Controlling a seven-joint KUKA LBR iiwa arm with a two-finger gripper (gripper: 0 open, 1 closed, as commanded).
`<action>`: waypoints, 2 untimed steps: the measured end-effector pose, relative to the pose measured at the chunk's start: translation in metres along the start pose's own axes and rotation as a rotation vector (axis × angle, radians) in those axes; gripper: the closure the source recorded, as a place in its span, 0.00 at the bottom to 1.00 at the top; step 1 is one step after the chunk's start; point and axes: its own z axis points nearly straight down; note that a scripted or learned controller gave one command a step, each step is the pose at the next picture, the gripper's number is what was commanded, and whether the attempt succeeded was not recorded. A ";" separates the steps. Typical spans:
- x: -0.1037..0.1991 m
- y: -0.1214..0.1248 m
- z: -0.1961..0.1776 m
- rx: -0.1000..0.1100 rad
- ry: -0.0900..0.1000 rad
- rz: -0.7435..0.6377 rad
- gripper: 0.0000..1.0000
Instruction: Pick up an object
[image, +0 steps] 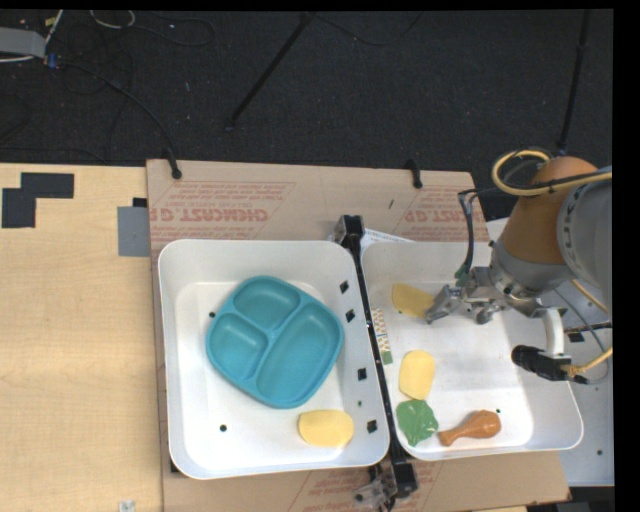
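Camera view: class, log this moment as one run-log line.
pincer: right bin, at yellow piece | holding: unclear | left bin: teal tray

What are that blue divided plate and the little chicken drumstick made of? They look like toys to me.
The blue divided plate looks like moulded plastic: one even teal colour, smooth rounded compartments, a soft sheen. The drumstick is probably plastic or rubber toy food: uniform orange-brown, smooth, slightly glossy. Which of the two, the view cannot settle.

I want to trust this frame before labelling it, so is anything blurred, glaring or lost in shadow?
Camera view: evenly lit, the teal plate and yellow pieces crisp; the white bins run bright but keep their edges; the floor above is nearly black; the gripper looks slightly soft, casting a faint shadow.
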 end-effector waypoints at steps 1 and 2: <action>0.000 0.000 -0.010 0.001 0.000 0.001 1.00; 0.002 0.000 -0.053 -0.005 -0.001 -0.003 1.00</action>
